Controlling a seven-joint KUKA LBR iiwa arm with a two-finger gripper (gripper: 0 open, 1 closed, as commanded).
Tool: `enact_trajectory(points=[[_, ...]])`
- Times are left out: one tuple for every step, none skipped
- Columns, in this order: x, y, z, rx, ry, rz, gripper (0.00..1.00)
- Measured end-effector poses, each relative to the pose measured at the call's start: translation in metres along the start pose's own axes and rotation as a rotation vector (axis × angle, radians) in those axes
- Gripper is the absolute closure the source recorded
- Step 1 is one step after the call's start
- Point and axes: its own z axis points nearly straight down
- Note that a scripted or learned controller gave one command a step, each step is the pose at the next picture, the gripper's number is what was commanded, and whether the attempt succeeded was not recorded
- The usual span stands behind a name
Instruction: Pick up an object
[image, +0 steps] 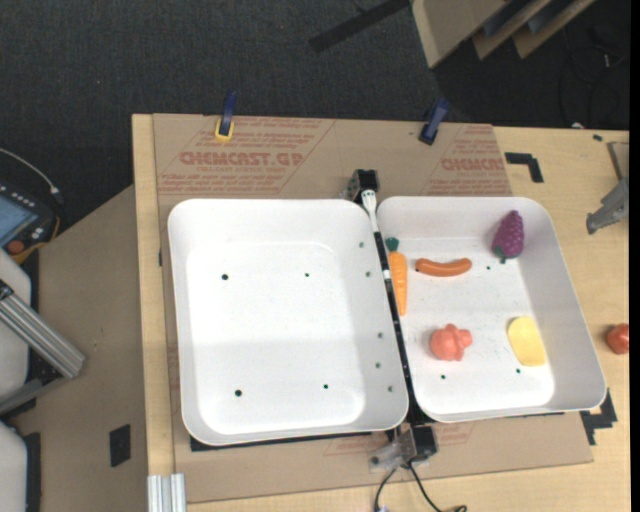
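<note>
Two shallow white bins sit side by side on a brown cardboard sheet laid over the worktop (90, 300). The left bin (275, 225) holds no objects on its floor, which shows four small dark dots. The right bin (560, 330) holds five toy foods. A toy carrot (398, 282) lies lengthwise against the bin's left wall, green top toward the far side. Just to its right, a toy sausage (442, 267) lies crosswise, apart from the carrot. A purple bunch of grapes (508, 234) rests in the far right corner. Nearer the camera, a pink-red lumpy fruit (450, 342) sits near the middle of the bin floor, and a yellow lemon-like piece (526, 340) lies to its right, close to the right wall. At the right edge of the view a grey metal part of the arm (610, 208) hangs above the worktop outside the bin, and an orange patch (618, 339) shows lower down the same edge. Whether the pincer is open or closed cannot be told. Two blue clamps (227, 113) pin the far edge of the cardboard.
</note>
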Motion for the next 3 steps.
enact_trajectory(points=[[0.000, -0.049, -0.084, 0.004, 0.002, -0.001, 0.00], [0.118, -0.056, -0.113, 0.008, 0.010, -0.016, 0.00], [0.199, -0.057, -0.135, 0.010, 0.010, -0.014, 0.00]])
